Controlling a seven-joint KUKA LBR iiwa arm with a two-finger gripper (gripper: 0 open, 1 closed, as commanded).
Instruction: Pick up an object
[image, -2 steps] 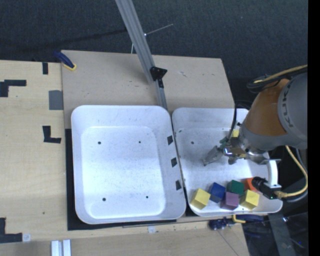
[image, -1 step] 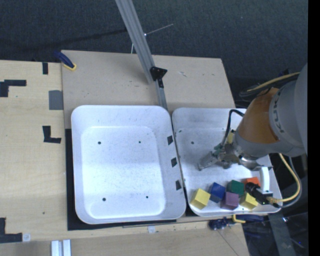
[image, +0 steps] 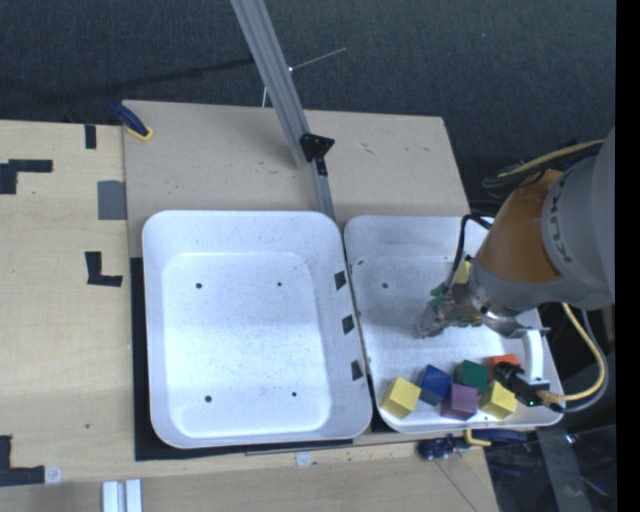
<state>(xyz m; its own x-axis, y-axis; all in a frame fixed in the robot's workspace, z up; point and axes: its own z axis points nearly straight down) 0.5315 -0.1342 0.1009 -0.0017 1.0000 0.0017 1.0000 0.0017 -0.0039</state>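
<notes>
My gripper (image: 437, 318) reaches down into the right bin (image: 390, 260), near its middle, with the grey arm and its orange band above it at the right. Along the bin's front edge lie several small blocks: a yellow block (image: 402, 397), a blue block (image: 435, 383), a purple block (image: 463, 399), a green block (image: 471, 375), another yellow block (image: 500, 401) and an orange piece (image: 503, 361). The gripper stands a little behind the blue block, apart from it. Nothing shows between its fingertips.
The left bin (image: 245, 325) sits beside the right one, sharing a middle rim. A grey metal pole (image: 285, 90) slants across the bench behind the bins. Cables hang off the arm at the right.
</notes>
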